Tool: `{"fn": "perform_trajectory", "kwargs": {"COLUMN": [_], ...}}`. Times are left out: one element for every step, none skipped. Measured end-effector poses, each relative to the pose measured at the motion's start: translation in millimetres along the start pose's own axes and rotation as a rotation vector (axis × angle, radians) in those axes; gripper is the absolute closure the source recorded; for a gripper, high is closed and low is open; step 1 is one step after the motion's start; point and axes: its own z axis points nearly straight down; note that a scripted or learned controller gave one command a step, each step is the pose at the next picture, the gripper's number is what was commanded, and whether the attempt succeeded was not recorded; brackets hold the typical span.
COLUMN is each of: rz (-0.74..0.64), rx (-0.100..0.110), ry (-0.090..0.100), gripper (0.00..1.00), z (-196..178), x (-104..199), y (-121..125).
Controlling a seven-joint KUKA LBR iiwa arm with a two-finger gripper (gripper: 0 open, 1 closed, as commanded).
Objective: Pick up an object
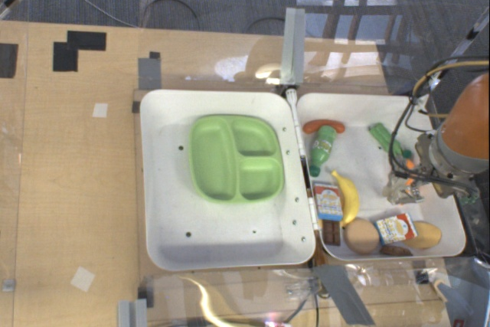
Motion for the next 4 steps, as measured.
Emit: {"fn": "perform_trajectory", "kwargs": {"rz": [-0.170, -0.234, -0.446, -0.735], "rx": [-0.010, -0.020, -0.010, -0.024], "ry": [0.017, 0.027, 0.013, 0.019], "gripper": [1.00, 1.00, 1.00, 1.00], "z": [-100.0, 5.3, -135.5, -14.2], "x": [-43.5, 24.9, -26.3, 32.7], "y": [-13.4, 2.5, 6.4, 4.0]}}
